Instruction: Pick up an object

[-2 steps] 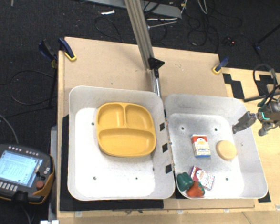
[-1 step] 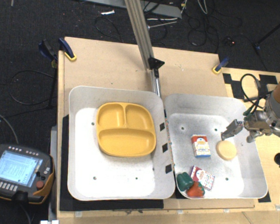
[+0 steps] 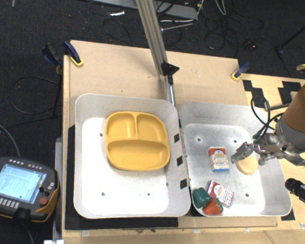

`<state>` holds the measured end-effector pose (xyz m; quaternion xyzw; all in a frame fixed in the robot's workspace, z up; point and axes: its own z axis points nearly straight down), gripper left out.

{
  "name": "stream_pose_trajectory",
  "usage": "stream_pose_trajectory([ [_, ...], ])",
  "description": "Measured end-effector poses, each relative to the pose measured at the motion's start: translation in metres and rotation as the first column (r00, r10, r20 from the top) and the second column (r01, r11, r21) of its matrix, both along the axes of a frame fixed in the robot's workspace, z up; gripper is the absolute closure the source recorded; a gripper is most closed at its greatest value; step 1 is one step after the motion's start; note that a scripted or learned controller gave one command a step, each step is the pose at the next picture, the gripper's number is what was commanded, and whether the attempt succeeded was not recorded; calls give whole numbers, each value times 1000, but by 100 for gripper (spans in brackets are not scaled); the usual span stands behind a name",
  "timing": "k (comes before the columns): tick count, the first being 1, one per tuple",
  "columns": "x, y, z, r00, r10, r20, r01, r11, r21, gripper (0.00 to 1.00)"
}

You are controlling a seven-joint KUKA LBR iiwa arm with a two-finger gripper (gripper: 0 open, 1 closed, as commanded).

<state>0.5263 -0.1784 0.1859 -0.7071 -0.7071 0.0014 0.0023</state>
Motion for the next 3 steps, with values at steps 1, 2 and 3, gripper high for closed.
stream_pose_trajectory([
  [1,1,0,-43,1000,0,1,0,1000,0,0],
  [2,2,0,-30,1000,1,7,-1,1000,-2,100],
  [3,-6,-2,21,1000,1,11,-1,1000,-4,100],
])
